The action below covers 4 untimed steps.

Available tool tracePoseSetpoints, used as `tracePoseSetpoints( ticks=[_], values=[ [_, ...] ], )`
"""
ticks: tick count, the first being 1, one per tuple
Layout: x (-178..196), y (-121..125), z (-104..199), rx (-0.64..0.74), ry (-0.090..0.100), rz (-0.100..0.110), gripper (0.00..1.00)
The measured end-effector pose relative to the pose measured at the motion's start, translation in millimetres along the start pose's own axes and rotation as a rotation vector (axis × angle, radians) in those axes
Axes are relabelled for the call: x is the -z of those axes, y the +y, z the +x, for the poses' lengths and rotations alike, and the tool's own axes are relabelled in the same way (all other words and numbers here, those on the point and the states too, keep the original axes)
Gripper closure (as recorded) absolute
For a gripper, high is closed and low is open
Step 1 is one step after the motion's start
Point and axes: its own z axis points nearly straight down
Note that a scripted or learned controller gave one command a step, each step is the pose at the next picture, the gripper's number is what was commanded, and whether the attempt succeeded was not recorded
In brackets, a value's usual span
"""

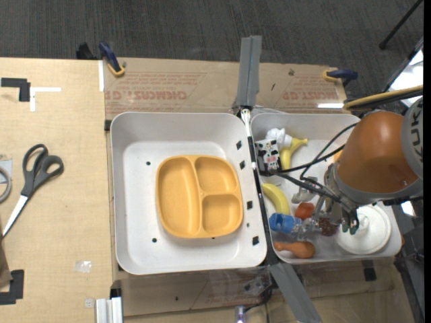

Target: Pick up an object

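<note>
end effector (323, 222) low in right bin (377, 253), grip state cannot tell | carrot (296, 249) just nearer-left of it, long axis left-right; blue toy (281, 223) touching left | counts: two bananas (277, 195), one plate (367, 229), one yellow tray (200, 196) in left bin (128, 200)

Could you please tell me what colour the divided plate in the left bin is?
The divided plate is yellow-orange, clear in the camera view.

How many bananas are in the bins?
2. One banana lies near the right bin's far end beside a black-and-white toy; the other banana lies mid-bin by the left wall. The arm may hide more.
</note>
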Motion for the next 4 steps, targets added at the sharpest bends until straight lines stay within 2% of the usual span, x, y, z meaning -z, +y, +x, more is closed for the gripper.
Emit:
tracePoseSetpoints(
  ticks=[1, 2, 3, 4],
  values=[
    [78.5, -43.1, -90.3, -0.181, 0.032, 0.003, 0.00],
    [-0.9, 15.3, -153.3, -0.198, 0.030, 0.004, 0.00],
    [-10.9, 9.8, -73.9, -0.265, 0.035, 0.005, 0.00],
    [-1.4, 10.4, -75.3, -0.262, 0.031, 0.006, 1.00]
  ],
)
